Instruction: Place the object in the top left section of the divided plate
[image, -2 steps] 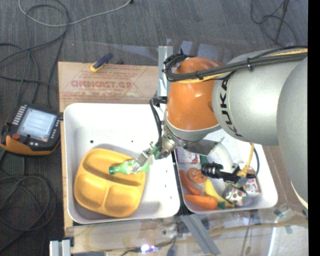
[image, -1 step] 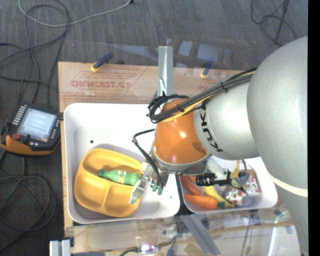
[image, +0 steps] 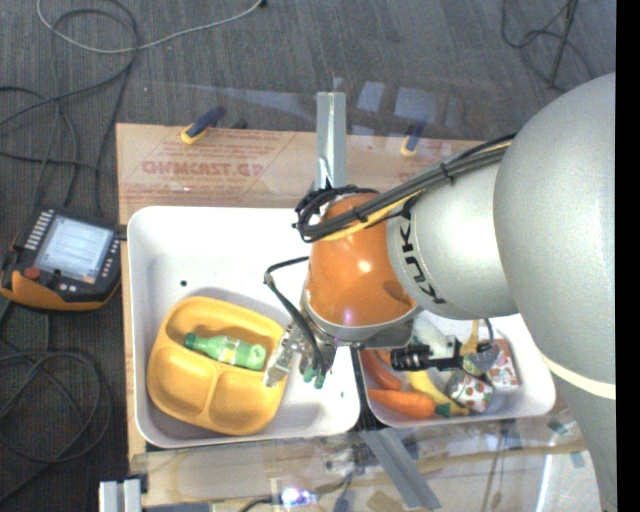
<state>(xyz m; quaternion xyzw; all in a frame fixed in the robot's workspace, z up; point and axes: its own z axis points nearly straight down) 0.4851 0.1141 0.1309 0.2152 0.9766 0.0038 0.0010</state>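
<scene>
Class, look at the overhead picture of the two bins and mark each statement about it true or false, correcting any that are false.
1. A green bottle lies on the yellow divided plate. True.
2. The plate sits in the right-hand bin. False: it sits in the left bin.
3. The gripper hangs beside the plate's right edge. True.
4. The bottle stands upright. False: it lies on its side.
5. An orange carrot lies in the right bin. True.
6. The handheld controller rests inside the left bin. False: it lies on the floor, left of the bench.
</scene>
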